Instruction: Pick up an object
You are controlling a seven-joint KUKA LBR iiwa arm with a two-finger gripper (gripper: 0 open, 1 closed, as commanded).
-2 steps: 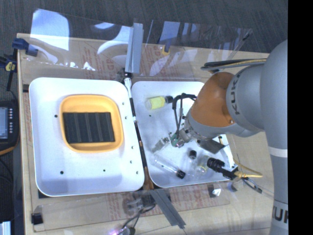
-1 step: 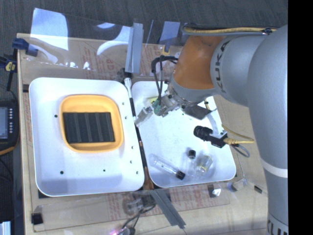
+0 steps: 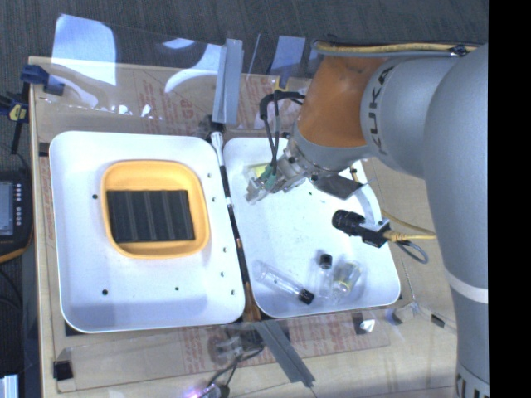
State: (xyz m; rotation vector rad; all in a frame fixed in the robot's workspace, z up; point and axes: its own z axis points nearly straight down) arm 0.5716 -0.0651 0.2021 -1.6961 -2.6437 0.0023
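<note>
Over the upper left corner of the right bin [image 3: 377,293], the gripper [image 3: 264,182] is hanging low from the grey arm [image 3: 431,106], its orange band [image 3: 340,98] lying just above the wrist. A small greenish-white thing is showing at the fingertips, but I cannot tell whether the fingers are apart, together or clamped on it. Near the bin's front edge, a clear tube with a black cap [image 3: 284,283] is lying flat, with a small dark-capped vial [image 3: 324,262] and a clear crumpled piece [image 3: 347,277] sitting just beside it. Across the divider, the left bin [image 3: 75,288] is carrying a yellow tray with a dark ribbed insert [image 3: 153,210].
</note>
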